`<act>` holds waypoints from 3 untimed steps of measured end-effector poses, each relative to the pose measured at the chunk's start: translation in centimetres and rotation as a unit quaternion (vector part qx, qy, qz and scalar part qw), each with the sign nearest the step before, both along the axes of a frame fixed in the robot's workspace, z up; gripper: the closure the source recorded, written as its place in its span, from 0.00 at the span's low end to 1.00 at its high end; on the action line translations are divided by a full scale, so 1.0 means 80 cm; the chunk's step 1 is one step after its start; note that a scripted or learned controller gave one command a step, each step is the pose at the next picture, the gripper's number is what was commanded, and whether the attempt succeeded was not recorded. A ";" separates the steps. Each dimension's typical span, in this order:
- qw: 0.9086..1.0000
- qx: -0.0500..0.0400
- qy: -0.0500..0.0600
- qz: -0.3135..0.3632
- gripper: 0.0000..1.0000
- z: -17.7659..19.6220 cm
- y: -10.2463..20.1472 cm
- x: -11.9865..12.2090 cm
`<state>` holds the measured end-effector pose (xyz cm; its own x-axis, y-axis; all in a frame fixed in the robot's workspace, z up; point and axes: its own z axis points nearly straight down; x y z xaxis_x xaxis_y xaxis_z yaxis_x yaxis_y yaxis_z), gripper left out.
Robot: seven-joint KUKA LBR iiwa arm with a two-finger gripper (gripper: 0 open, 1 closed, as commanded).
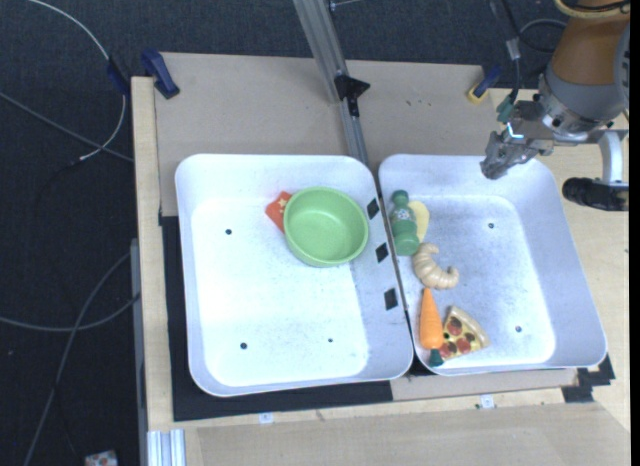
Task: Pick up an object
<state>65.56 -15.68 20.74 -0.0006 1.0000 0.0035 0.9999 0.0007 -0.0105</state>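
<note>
The table (250,94) is a pale wooden board edged with blue clamps (160,72), and it carries two shallow white bins side by side.

In the left bin (270,334), a green bowl (325,225) sits upright near the far right corner, open side up. An orange-red piece (276,209) lies just beside the bowl on its left, partly tucked under the rim; its shape is too hidden to name. A grey metal rail (320,34) slants down from the top of the view and ends at the seam between the two bins.

In the right bin (520,274), the objects are lined up along the left wall. Farthest back is a green bottle (403,224) lying on its side, with a pale yellow piece (421,218) touching it on the right. Just nearer lies a tan croissant (435,266), then an orange carrot (429,320) pointing away from the camera, and beside the carrot a pizza slice (463,333) near the front edge.

The end effector (497,161) hangs over the far rim of the right bin, well apart from every object in it. Its dark fingers point down and to the left, and nothing sits between them; whether they are spread or closed cannot be told from this angle. Above it the grey wrist rises into the arm's orange band (590,49) at the upper right.
</note>
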 end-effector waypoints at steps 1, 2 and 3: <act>1.000 0.002 0.000 0.002 1.00 0.022 0.061 -0.028; 1.000 0.002 0.001 0.002 1.00 0.039 0.117 -0.057; 1.000 0.002 0.003 0.003 1.00 0.029 0.186 -0.083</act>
